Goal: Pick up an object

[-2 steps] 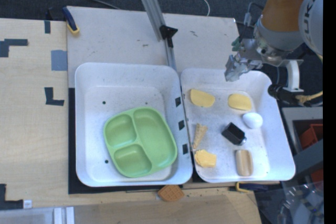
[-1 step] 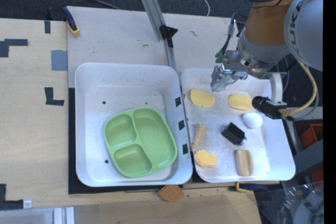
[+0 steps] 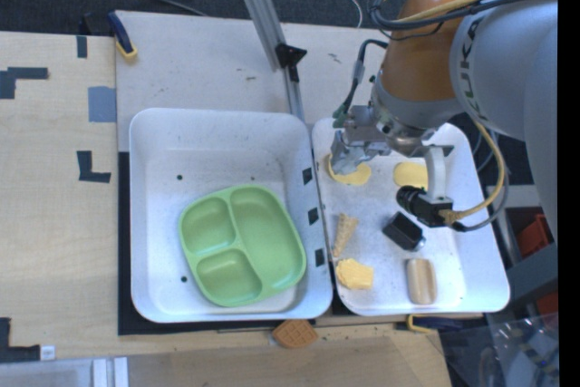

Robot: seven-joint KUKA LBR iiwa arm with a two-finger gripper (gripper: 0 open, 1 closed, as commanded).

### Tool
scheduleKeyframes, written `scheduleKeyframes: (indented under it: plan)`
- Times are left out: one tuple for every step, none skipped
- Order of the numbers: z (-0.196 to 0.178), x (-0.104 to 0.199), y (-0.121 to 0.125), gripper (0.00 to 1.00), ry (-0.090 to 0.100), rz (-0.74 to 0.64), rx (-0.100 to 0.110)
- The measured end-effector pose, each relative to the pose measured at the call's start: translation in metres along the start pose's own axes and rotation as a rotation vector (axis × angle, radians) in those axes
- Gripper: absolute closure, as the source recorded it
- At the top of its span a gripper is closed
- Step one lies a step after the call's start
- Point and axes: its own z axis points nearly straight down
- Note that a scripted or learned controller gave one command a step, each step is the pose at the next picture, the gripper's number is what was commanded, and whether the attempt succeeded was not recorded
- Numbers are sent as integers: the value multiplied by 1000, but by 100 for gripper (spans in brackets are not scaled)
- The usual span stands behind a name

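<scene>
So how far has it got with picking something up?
Nothing looks lifted yet. The gripper is low in the right-hand white bin, at a flat round yellow piece, so it seems mid-attempt. The grasp and lift are left. The tan cylinder and yellow chunk lie untouched.

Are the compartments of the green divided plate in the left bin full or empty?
Empty. The green divided plate lies flat in the left white bin, and all three compartments show bare green surface.

Right bin (image 3: 480, 285) crowded with small food pieces; open floor beside the green tray (image 3: 242, 243).
</scene>
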Motion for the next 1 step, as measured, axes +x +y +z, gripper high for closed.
scheduleKeyframes:
  plan:
    - [4, 55, -6, 100, 0, -2, -2]
